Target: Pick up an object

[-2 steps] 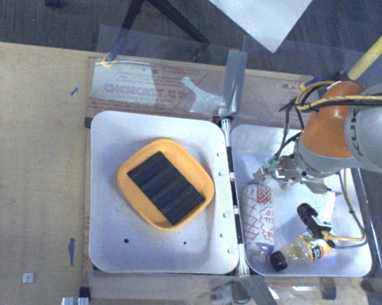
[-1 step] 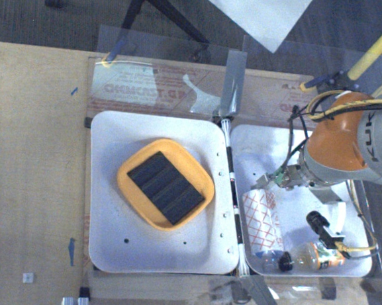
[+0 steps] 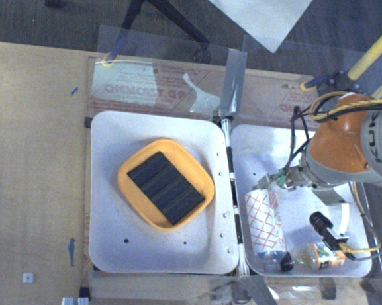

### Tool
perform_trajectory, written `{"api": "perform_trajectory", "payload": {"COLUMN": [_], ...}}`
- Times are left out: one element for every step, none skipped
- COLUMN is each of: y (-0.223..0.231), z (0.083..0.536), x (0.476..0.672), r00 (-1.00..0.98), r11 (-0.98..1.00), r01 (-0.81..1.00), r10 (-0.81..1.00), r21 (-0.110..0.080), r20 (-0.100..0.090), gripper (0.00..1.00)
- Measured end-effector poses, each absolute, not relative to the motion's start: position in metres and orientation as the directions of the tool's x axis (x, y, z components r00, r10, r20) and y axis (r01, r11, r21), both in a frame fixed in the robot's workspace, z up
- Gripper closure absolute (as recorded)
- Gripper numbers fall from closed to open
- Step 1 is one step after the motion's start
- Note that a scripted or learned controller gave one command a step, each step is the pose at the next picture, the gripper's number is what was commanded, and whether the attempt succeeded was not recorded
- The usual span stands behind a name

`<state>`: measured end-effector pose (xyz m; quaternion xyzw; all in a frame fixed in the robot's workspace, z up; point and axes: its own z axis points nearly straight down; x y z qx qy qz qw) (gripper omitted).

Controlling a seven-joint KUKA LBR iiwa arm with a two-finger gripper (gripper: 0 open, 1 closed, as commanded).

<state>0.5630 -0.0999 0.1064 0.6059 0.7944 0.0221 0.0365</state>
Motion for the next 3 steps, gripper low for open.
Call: {"api": "perform_trajectory", "payload": {"y": [-0.0988,-0.0999,-0.0998], "z": [0.1167,0.1158,0.1163], "x": [0.5555,0.5596,0.5601], "r00": [-0.351,-0.392,-0.408], "r11": [0.356,0.396,0.413], "r01": [0.928,0.912,0.904], "r10": [0.934,0.918,0.910], "r21": [0.113,0.107,0.107], "r20": [-0.059,-0.062,-0.065], "gripper": [0.00,0.00,0.00]}}
